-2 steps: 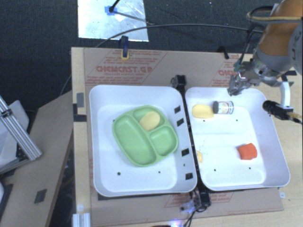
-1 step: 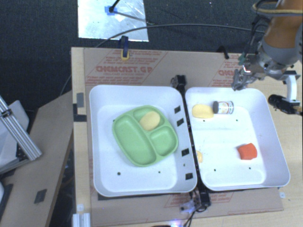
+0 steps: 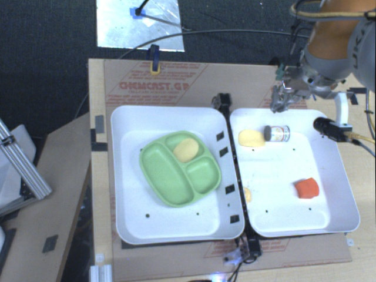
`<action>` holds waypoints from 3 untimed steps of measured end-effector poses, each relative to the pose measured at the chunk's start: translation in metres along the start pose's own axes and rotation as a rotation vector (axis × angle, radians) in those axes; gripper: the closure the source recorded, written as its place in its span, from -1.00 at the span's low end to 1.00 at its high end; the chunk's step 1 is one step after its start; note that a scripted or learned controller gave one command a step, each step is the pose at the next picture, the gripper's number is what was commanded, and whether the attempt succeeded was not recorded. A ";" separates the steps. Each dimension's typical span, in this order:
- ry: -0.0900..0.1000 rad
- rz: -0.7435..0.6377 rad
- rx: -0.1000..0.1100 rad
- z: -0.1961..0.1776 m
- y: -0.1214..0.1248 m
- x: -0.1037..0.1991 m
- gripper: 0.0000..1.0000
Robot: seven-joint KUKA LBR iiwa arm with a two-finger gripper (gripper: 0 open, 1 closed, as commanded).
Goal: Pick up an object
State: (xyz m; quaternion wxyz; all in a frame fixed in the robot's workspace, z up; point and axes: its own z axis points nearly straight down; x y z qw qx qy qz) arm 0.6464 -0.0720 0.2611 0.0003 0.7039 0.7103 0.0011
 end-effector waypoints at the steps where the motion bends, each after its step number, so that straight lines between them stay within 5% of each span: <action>1: 0.001 -0.001 0.001 -0.001 -0.003 0.060 1.00; 3: 0.000 0.000 0.002 0.017 0.002 0.165 1.00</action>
